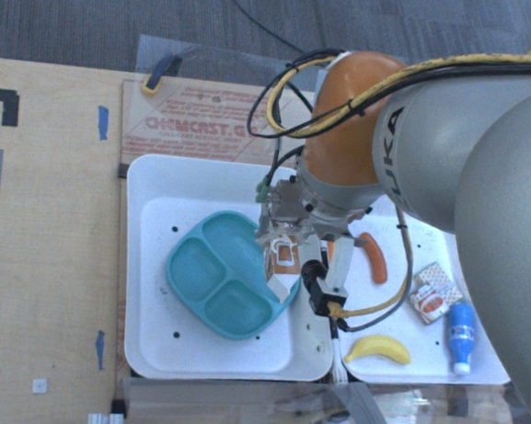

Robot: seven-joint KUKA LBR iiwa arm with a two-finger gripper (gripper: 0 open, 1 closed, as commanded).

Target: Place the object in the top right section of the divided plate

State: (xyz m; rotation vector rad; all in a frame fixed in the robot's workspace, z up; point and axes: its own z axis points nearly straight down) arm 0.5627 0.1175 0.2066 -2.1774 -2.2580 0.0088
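Note:
A teal divided plate [213, 280] with three sections lies in the left white bin [155, 206]. My gripper [287, 254] hangs below the orange wrist band, over the plate's right rim and beside its upper right section. A small orange and white thing [284, 253] shows at the gripper's tip, against the plate's rim. Whether it is gripped or resting there, I cannot tell. The wrist body and its cables hide the rest of the tip.
The right bin [418, 372] holds a reddish sausage [373, 258], a red and white packet [433, 293], a blue bottle [461, 336] and a yellow banana [379, 350]. The big grey arm covers that bin's upper right. A cardboard sheet [190, 121] lies behind the bins.

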